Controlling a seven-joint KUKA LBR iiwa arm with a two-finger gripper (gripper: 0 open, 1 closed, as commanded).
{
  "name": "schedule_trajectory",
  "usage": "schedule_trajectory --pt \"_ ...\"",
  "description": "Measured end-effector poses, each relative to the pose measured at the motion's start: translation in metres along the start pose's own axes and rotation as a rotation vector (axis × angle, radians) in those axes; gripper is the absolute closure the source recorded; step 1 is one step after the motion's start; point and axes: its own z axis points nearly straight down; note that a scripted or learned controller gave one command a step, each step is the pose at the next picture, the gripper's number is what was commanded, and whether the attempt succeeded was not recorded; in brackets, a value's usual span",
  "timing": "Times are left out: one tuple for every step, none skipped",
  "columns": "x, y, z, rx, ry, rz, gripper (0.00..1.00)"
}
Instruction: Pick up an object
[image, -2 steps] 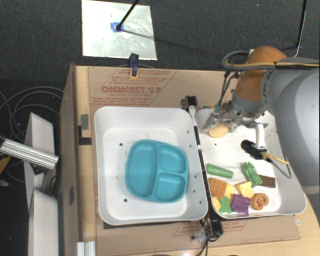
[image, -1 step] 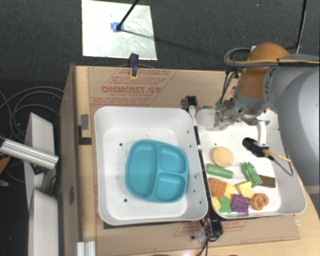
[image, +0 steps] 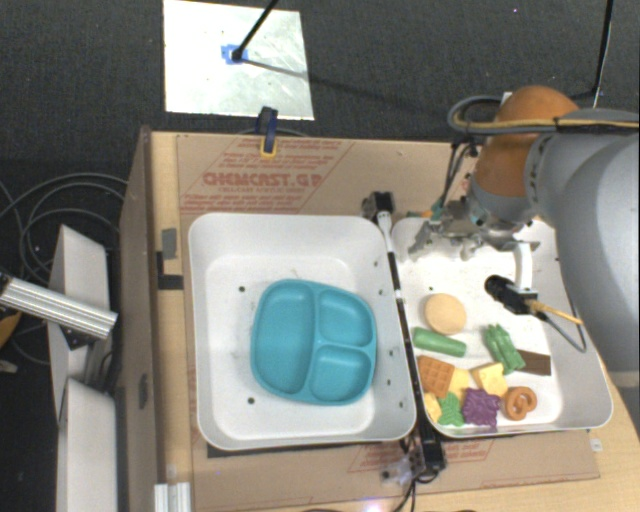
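Note:
My gripper (image: 450, 236) is at the far end of the right bin (image: 590, 392), above bare white floor near the divider. Its metal parts are small and seen from above, and no object is visibly in it. The toy foods lie nearer the front. A tan round bun (image: 445, 312) is closest, a short way in front of the gripper. Beyond it are a green bean pod (image: 440, 343), a green leafy piece (image: 505, 348), an orange waffle (image: 435, 373), yellow cheese chunks (image: 490, 378), purple grapes (image: 481, 407), a brown pretzel (image: 519, 402) and a brown bar (image: 536, 363).
The left bin (image: 220, 250) holds a blue divided plate (image: 312, 340). A black clip (image: 381, 205) sits at the far end of the rim shared by the bins. The arm's grey body (image: 590, 200) overhangs the right bin's far right side.

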Motion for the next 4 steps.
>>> schedule_trajectory --pt "-0.021 -0.041 0.013 0.009 0.002 0.006 0.00" --pt "-0.053 -0.079 -0.048 0.005 0.002 0.007 0.00" --pt "-0.077 -0.119 -0.021 0.008 0.003 0.007 0.00" --pt "-0.101 -0.141 0.000 0.008 0.003 0.006 0.00"
